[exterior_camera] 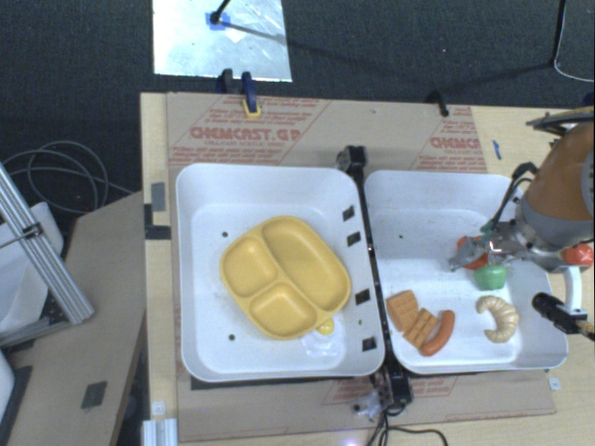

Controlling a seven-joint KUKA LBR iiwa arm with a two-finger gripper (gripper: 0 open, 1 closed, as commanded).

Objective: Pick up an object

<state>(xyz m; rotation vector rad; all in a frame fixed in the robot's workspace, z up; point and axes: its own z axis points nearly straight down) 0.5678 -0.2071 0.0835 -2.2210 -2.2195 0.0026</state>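
Arm (565,186) cut off at right edge past the orange band. Green object (491,275) partly hidden under gripper (476,254); kind unclear. Finger spacing not discernible. Small yellow piece (324,325) half tucked beneath plate (284,275). Red bit (583,255) at right rim mostly covered by wrist.

yellow divided plate (284,274) | left bin (200,249) | cables (56,170) far left
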